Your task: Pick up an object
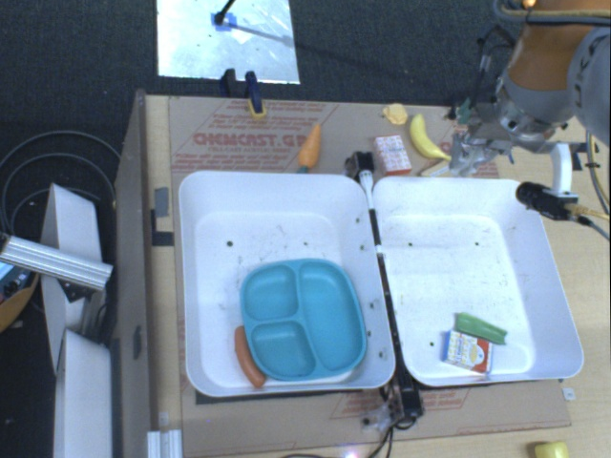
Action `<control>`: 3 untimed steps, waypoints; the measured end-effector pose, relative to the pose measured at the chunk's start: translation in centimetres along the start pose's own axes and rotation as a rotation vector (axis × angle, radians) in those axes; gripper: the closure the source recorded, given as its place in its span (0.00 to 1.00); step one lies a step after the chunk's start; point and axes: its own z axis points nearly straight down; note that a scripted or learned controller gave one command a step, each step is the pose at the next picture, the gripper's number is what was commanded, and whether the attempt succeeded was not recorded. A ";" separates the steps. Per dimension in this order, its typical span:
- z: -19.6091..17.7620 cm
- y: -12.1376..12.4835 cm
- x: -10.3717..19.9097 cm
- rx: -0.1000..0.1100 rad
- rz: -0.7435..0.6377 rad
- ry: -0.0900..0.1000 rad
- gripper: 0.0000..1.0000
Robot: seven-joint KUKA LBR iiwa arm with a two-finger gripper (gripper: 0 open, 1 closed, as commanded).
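Cardboard-topped bench (248,127) on dark floor; green object (480,327) in right bin (554,284) lies long-axis left-right; gripper (465,156) jaw state unclear.

Arm (554,55) reaches in top right, wrist angled down.

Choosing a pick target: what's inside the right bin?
Right bin: a small carton with a green item against its far edge. Anything beneath them is covered.
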 end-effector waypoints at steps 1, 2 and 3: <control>0.8 -4.7 -1.5 0.004 0.009 -0.001 1.00; 0.4 -6.2 -10.9 -0.002 0.015 -0.005 1.00; 1.3 -2.6 -6.1 -0.003 0.000 -0.001 1.00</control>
